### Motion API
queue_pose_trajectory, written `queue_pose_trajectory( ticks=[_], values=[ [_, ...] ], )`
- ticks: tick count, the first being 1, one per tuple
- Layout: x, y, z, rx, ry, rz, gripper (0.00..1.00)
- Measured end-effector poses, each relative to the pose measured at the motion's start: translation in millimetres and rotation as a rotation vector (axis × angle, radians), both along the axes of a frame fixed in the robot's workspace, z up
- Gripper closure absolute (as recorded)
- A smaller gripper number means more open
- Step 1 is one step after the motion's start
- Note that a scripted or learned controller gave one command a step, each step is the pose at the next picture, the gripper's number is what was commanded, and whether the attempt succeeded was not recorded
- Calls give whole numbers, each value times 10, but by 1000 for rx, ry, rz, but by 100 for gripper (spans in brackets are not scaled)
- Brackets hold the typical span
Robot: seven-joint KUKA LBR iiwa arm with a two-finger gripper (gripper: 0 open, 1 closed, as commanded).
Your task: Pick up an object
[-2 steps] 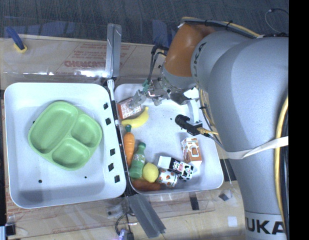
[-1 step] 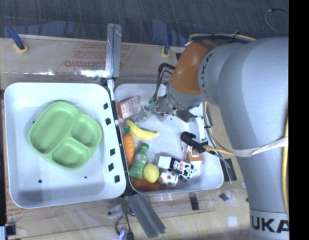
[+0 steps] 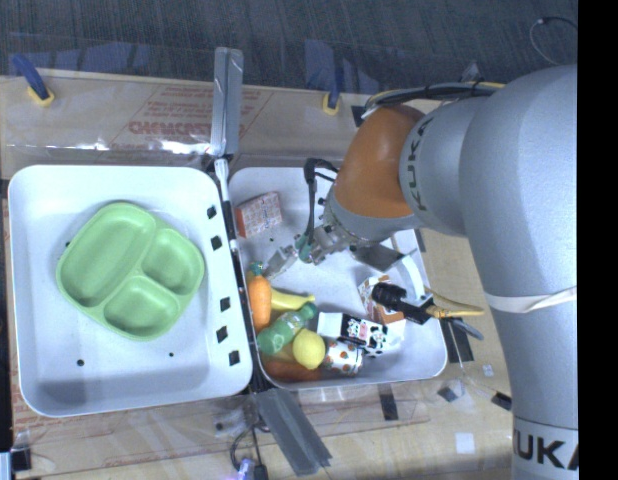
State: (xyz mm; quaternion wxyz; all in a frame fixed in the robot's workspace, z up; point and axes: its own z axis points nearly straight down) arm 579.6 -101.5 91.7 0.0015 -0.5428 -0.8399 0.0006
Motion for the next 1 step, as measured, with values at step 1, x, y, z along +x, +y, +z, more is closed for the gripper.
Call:
queue_pose_trajectory(
  ticks=[1],
  values=[
    [775,-63,8,-2,-3,-75,0]
  ],
)
